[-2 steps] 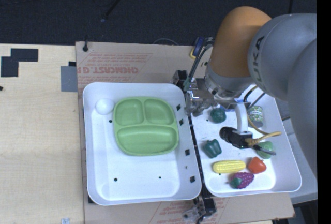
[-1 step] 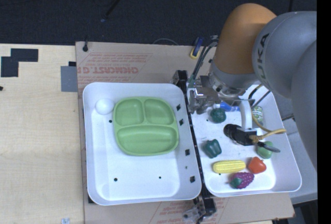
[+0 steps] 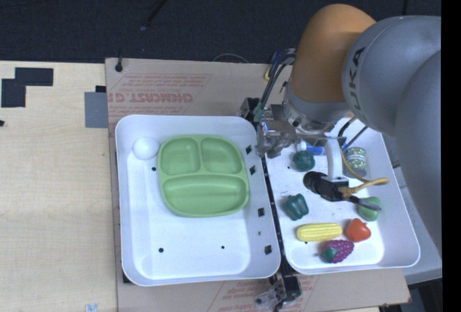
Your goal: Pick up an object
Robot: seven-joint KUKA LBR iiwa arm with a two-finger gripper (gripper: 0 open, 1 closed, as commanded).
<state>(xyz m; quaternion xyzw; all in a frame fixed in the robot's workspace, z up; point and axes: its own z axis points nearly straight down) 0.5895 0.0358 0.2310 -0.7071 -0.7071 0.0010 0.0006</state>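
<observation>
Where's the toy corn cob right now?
The corn cob lies in the right bin, near its front edge, between the green pepper and the red tomato.

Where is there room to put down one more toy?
Most room is in the left bin: the bare white floor below the green plate, down to the bin's front wall. The right bin is crowded, with corn, tomato, grapes and green pepper close together.
</observation>
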